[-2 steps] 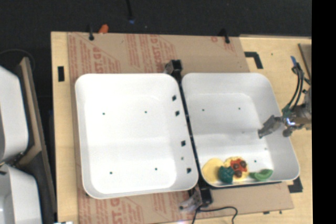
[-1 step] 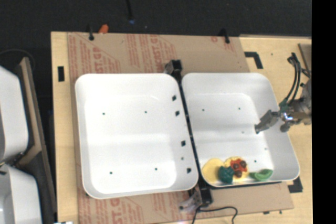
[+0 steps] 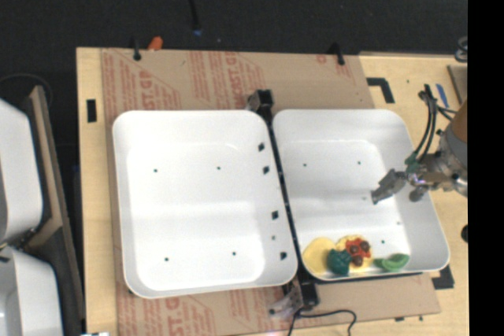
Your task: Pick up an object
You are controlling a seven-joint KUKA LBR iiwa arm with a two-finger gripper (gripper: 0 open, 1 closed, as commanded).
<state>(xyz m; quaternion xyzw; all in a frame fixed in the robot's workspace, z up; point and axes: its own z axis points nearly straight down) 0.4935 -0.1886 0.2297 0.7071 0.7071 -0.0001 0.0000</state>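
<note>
Toys [image 3: 356,254] sit piled in the right bin's [image 3: 331,138] near corner, yellow, teal, red and green. Your gripper [image 3: 398,186] hangs above that bin, well apart from them, with nothing in it.

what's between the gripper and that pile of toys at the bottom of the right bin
In the camera view, bare white bin floor lies between the gripper and the pile of toys in the right bin.
</note>
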